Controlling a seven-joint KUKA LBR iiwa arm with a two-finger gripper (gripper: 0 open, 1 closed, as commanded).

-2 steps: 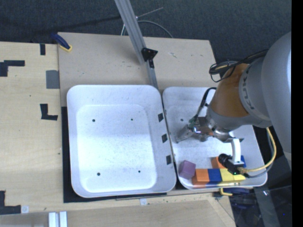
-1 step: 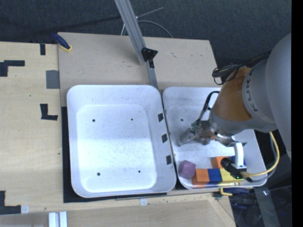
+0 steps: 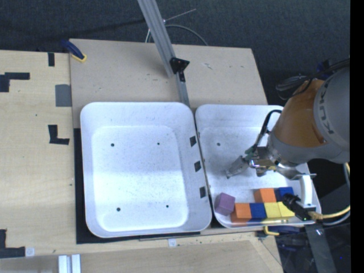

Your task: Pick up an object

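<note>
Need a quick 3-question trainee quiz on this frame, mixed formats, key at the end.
1. True or false: the small purple block lies in the left shallow white bin.
2. Multiple choice: where do the orange, blue and yellow blocks sit in the right shallow white bin? A) far edge B) near right corner C) centre
3. Fill in: the two-finger gripper hangs over the ___ bin, with no block seen between its fingers.

Key: 1 false, it lies in the right bin, near its front left corner. 2 B. 3 right.
</note>
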